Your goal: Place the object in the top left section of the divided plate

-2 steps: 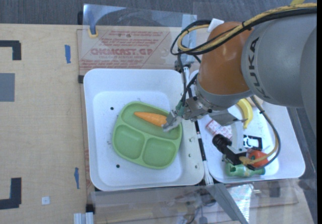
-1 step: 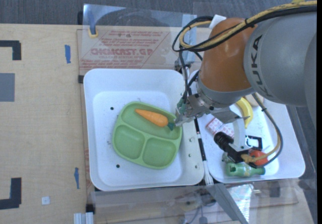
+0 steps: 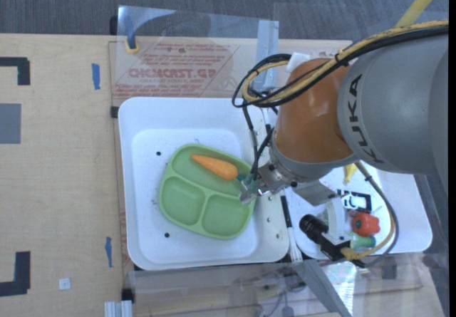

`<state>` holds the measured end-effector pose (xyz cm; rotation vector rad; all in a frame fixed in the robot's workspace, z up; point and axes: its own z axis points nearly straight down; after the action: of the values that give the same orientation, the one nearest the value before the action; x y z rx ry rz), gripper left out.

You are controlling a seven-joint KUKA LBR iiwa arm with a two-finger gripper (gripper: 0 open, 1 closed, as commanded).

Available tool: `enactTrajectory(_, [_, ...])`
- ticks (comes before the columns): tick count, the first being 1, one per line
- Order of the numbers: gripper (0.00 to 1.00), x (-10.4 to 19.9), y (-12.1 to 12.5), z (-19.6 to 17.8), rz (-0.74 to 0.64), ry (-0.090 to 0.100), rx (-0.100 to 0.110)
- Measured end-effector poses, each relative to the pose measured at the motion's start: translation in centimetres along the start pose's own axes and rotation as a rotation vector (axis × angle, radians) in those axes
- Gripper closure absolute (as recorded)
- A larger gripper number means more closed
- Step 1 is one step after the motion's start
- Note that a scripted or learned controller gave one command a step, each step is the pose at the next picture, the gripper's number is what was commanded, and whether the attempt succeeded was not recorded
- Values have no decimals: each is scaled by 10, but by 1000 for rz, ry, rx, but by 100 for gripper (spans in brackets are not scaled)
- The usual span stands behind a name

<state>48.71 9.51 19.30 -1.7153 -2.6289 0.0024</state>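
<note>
A light green divided plate (image 3: 187, 203) lies in the left white bin (image 3: 142, 130). An orange carrot (image 3: 213, 165) rests in the plate's long upper section, slanting from upper left down to the right. My gripper (image 3: 247, 187) hovers at the plate's right rim, just past the carrot's right end. The orange wrist band and grey arm (image 3: 335, 123) hide much of the gripper's body, and I cannot tell whether it touches the carrot.
The right bin (image 3: 417, 230) holds a red toy fruit with a green top (image 3: 365, 226), and a small black-and-white item (image 3: 356, 201) lies beside it. A clear plastic sheet (image 3: 178, 45) stands behind the bins. Wooden bench surface (image 3: 57, 166) stretches to the left.
</note>
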Motion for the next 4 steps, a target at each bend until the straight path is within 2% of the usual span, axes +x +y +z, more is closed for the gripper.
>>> enactTrajectory(1, [100,18,-1,18,-273,0,-1])
enactTrajectory(2, [100,47,41,80,-416,-7,-14])
enactTrajectory(3, [100,25,73,-65,-529,-4,-6])
enactTrajectory(4, [100,86,29,-32,-396,-1,-1])
